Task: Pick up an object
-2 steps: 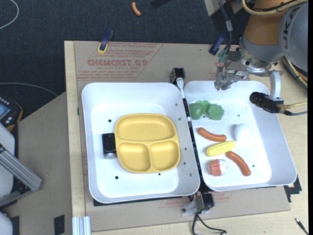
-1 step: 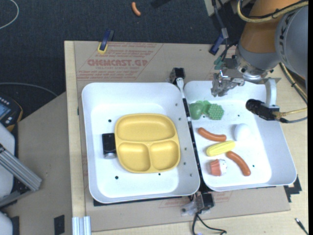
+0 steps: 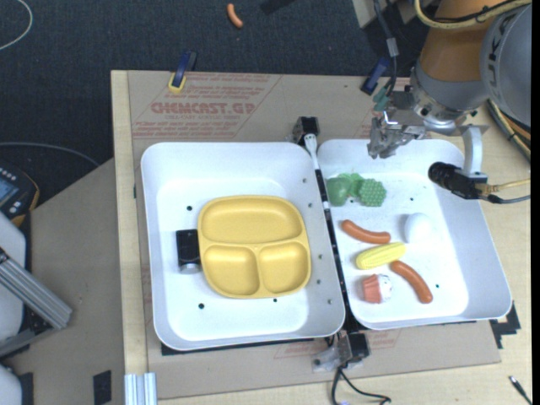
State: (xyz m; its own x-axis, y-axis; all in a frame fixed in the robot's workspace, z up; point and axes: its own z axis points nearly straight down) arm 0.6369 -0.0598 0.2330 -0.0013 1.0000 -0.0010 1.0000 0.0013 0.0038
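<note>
Metal gripper (image 3: pixel 385 144) hovers at the right white plastic bin's (image 3: pixel 488 251) 12 o'clock rim.
Finger state: cannot tell. The green plastic broccoli (image 3: pixel 357 190) lies near, at its 6 o'clock; open floor lies rightward.

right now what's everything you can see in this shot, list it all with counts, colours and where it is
bins: 2, white, side by side on the bench
divided plate: 1, yellow, middle of the left bin
black block: 1, black, left bin, against the plate's left edge
broccoli pieces: 2, green, upper left of the right bin
sausages: 2, orange-red, one mid right bin, one lower right
corn cob: 1, yellow, centre of the right bin
egg: 1, white, right of the corn
small red and white item: 1, lower right bin, too small to identify
orange piece: 1, on the dark floor above the bench
clamp: 1, blue and yellow, bench's top edge
arm: 1, grey and orange, upper right
end effector: 1, metallic, over the right bin's top edge
</note>
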